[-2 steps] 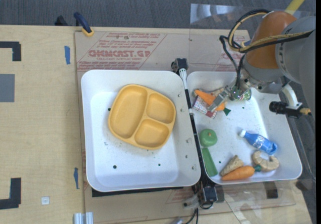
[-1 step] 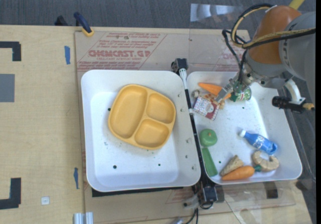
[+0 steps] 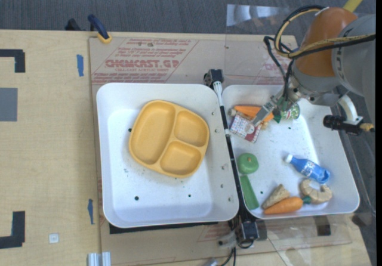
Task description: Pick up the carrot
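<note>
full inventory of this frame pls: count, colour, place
left bin: 1, white, bench left
right bin: 1, white, bench right
plate: 1, yellow, three compartments, in left bin
carrot: 1, orange, right bin near edge
orange piece: 1, right bin far side, under gripper
packet: 1, red and white, beside orange piece
green toy: 1, right bin left side
bottle: 1, blue and white, right bin
tan items: 2, by carrot
arm: 1, grey and orange, from right
gripper: 1, over right bin's far side

plate (image 3: 169,138) in left bin (image 3: 113,157) | carrot (image 3: 284,205) in right bin (image 3: 334,157)
</note>
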### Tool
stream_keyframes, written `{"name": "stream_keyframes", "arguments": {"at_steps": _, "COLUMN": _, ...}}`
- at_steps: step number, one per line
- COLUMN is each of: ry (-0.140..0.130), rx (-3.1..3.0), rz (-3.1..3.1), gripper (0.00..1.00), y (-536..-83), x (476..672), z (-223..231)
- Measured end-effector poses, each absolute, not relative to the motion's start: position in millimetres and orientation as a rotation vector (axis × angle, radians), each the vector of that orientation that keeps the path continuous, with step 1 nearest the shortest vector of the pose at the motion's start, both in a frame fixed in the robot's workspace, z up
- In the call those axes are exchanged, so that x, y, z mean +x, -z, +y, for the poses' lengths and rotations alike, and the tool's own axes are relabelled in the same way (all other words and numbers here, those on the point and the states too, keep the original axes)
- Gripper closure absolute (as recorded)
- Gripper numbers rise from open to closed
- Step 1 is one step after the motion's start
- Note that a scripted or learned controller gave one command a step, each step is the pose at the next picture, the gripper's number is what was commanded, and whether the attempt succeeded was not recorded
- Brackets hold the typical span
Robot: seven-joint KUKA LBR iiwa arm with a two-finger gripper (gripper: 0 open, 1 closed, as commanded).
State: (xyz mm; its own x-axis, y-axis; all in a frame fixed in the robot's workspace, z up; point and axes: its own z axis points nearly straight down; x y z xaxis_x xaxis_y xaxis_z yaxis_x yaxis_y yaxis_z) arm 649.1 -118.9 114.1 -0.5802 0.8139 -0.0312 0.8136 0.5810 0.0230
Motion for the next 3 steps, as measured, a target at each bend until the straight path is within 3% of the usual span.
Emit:
{"name": "stream_keyframes", "arguments": {"at_steps": 1, "ry": -0.009, "rx": 1.859, "rz": 2.502, "gripper": 0.00, "y": -100, "x": 646.0, "z": -110}}
{"name": "stream_keyframes", "arguments": {"at_steps": 2, "ry": 0.004, "rx": 2.229, "rz": 2.231, "gripper": 0.00, "y": -96, "x": 668.1, "z": -121}}
{"name": "stream_keyframes", "arguments": {"at_steps": 3, "ry": 0.014, "rx": 2.227, "rz": 2.240, "gripper": 1.00, "y": -104, "x": 666.9, "z": -119}}
